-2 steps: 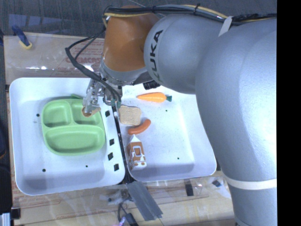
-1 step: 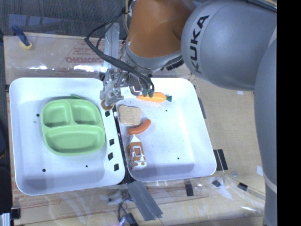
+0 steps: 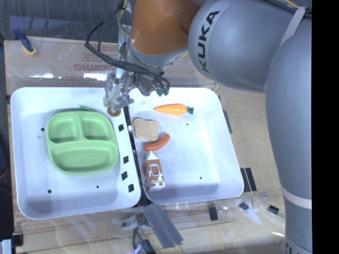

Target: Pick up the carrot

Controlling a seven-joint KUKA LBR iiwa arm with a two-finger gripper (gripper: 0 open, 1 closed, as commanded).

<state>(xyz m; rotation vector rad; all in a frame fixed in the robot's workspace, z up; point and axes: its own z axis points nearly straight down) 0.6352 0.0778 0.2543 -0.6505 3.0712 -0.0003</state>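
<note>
The carrot (image 3: 170,109), orange with a small green top, lies on its side near the back of the right bin (image 3: 212,157). My gripper (image 3: 117,97) hangs over the back end of the divider between the two bins, about a hand's width to the left of the carrot and not touching it. A small brown object (image 3: 112,111) peeks out just beneath the gripper. The arm's orange band and grey body cover the area behind the bins.
In the right bin a bread slice (image 3: 145,128), a sausage (image 3: 157,142) and a small orange-and-white carton (image 3: 154,174) lie along the left wall, in front of the carrot. A green divided plate (image 3: 82,142) sits in the left bin (image 3: 26,184).
</note>
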